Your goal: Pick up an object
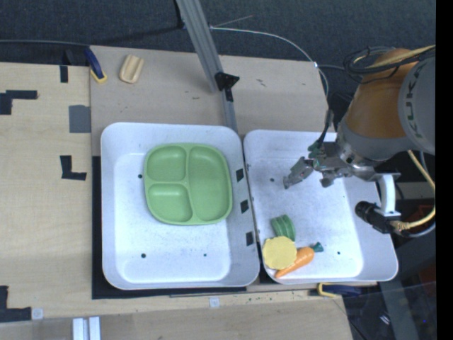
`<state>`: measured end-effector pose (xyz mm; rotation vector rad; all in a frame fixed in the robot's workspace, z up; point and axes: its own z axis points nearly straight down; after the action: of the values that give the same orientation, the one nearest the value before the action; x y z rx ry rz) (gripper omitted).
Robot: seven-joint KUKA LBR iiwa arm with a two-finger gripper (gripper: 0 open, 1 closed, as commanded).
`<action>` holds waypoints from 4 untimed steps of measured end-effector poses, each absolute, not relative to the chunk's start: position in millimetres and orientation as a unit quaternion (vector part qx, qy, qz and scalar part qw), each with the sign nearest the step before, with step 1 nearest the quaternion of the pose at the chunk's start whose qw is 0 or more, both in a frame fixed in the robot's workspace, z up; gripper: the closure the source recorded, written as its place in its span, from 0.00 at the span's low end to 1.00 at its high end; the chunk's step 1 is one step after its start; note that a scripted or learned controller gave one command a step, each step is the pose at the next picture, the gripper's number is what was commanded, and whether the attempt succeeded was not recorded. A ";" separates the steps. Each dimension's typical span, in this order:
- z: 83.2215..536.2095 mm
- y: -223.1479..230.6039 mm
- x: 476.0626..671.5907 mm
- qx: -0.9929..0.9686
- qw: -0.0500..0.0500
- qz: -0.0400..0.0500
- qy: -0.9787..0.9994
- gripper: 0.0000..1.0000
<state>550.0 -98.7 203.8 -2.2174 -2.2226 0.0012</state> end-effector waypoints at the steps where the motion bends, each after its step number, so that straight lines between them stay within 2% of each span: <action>1: 203.8 -98.9 550.0 -0.706 0.001 0.000 -0.708 0.00; 2: 147.4 -99.9 558.2 -0.707 0.002 0.003 -0.708 0.00; 3: 93.0 -99.2 556.1 -0.707 0.003 0.003 -0.708 0.00; 4: 106.0 -98.3 557.4 -0.706 0.002 0.001 -0.708 1.00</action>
<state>557.4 -98.3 106.0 -2.2150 -2.2220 0.0035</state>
